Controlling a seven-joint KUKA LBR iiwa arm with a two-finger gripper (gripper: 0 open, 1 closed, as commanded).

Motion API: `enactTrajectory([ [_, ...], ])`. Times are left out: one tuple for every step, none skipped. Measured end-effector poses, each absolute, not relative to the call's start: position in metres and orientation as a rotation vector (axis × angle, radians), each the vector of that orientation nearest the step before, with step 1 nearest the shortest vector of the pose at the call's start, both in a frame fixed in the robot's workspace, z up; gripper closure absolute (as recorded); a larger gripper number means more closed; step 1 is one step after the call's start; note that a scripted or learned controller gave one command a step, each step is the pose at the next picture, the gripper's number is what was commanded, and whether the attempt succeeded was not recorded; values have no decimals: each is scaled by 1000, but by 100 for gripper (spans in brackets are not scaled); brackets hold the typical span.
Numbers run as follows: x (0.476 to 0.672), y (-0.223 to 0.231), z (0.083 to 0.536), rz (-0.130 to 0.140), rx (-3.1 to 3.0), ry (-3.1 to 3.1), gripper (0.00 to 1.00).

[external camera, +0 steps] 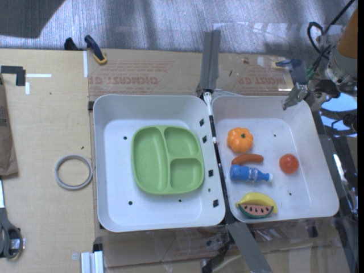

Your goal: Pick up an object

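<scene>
The right bin (318,152) holds an orange pumpkin (240,139), a red-orange sausage (247,158), a blue bottle lying on its side (249,174), a red tomato (289,163) and a watermelon slice with a yellow rind (256,205). My gripper (299,95) hangs over the bin's far right corner, well apart from all of them, with the tomato the nearest. I see nothing held in it.
The left bin (108,169) carries a green divided plate (168,159). On the bench to the left lie a grey tape ring (73,171), a blue and yellow clamp (95,48) and scissors (8,240). Cables hang by the arm (341,56).
</scene>
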State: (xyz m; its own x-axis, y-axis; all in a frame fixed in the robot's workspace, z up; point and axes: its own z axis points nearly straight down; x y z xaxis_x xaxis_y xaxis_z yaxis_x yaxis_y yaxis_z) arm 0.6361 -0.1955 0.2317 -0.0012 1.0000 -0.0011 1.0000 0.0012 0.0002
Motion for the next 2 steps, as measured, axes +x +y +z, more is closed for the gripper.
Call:
enactTrajectory([
  [659, -159, 138, -1, 2337, 2099, 0],
  [619, -146, 92, -1, 2240, 2203, 0],
])
